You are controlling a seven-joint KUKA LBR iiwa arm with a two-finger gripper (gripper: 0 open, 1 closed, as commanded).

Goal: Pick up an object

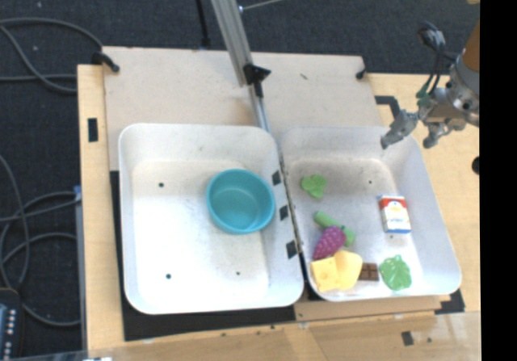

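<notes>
**Claw open and empty over the right bin's upper right corner**

Look to the right edge of the frame: your claw [412,130] hangs over the upper right corner of the right bin [443,246], with the wrist and arm [460,97] running off the frame behind it. Its two fingers [391,134] stand apart, and you can see nothing between them. It is well apart from every object in the bins.

The things you could pick all lie lower in the frame. In the right bin, a small white and red carton [394,215] sits near the right wall, about mid-height. A small green piece [313,185] lies toward the bin's upper left. Below it, near the left wall, a purple bunch of grapes [329,240] with a green stem rests just above a yellow block [338,271], the two touching or nearly so. A small brown piece [368,273] lies just beside the yellow block on its right, and a green leafy toy [395,272] sits next to that, near the bin's lower right.

In the left bin [145,190] you have a single teal bowl [240,200], upright, toward that bin's right side.

Both bins sit side by side on the table [178,85], and a metal rail [230,20] slants down from the top of the frame to where the bins meet.
</notes>
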